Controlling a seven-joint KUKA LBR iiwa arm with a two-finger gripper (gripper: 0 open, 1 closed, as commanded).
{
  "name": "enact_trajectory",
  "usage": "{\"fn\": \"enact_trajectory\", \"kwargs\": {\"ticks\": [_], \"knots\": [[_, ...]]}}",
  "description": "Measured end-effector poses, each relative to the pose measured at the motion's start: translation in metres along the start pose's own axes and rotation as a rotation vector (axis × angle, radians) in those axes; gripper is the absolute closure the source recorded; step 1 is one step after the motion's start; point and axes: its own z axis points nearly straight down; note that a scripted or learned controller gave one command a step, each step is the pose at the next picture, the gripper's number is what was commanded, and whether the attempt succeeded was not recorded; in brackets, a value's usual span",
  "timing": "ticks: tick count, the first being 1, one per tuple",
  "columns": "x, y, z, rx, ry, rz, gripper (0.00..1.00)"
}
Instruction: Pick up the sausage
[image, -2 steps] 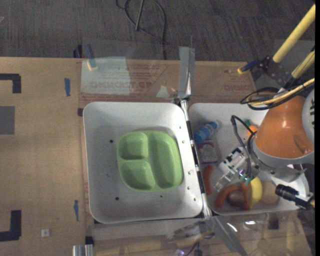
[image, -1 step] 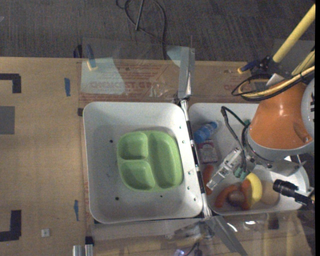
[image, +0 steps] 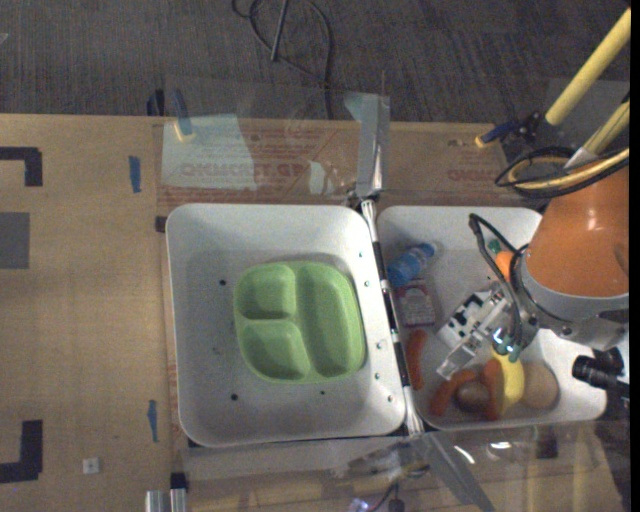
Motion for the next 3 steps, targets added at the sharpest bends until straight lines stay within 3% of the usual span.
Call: {"fn": "enact_trajectory", "kwargs": {"ticks": [1, 2, 3], "knots": [[-0.011, -0.007, 0.000, 0.000, -0.001, -0.114, 0.00], [-0.023, -0.009, 0.068, -0.019, -0.032, -0.204, 0.00], [-0.026, -0.006, 0.077, -0.023, -0.047, -0.222, 0.00]]}}
